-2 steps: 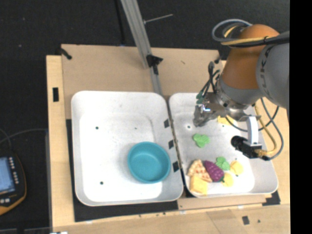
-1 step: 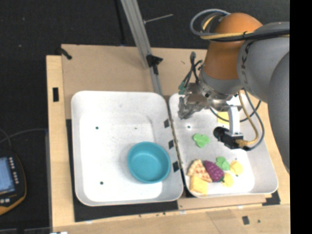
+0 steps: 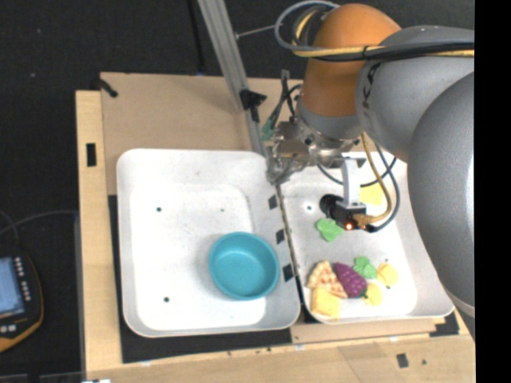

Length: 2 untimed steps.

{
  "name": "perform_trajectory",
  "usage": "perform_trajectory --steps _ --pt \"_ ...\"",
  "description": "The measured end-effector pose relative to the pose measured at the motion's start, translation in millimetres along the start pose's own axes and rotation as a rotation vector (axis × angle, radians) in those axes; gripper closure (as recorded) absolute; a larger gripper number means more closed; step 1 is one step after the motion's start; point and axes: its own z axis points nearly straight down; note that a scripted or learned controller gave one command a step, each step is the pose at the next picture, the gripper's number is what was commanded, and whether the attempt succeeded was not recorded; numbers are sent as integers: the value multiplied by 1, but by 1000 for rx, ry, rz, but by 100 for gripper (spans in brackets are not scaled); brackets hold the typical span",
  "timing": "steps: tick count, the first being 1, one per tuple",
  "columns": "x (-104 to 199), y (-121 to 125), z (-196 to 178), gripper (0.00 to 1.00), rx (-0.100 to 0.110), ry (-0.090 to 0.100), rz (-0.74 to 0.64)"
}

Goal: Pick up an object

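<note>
The gripper (image 3: 281,163) hangs under the orange-banded wrist, over the far left corner of the right bin (image 3: 415,298), close to the wall between the two bins. Near the middle of that bin lies a green piece (image 3: 328,230). A heap of toy food sits at its near end: a purple grape bunch (image 3: 349,278), an orange-yellow waffle-like piece (image 3: 321,275), a yellow piece (image 3: 325,302), a small green piece (image 3: 364,265) and two small yellow pieces (image 3: 387,274) (image 3: 373,294). All of these lie nearer the camera than the gripper.
A blue bowl (image 3: 242,266) stands in the near right part of the left bin (image 3: 160,190). A grey metal strut (image 3: 227,62) slants down towards the gripper from the far side. A yellow patch (image 3: 372,195) lies by the arm in the right bin.
</note>
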Motion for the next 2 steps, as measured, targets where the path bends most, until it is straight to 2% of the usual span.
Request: perform_trajectory --steps 1,2 --pt "45 19 15 100 0 -2 1" --pt "45 19 14 0 0 -3 -1"
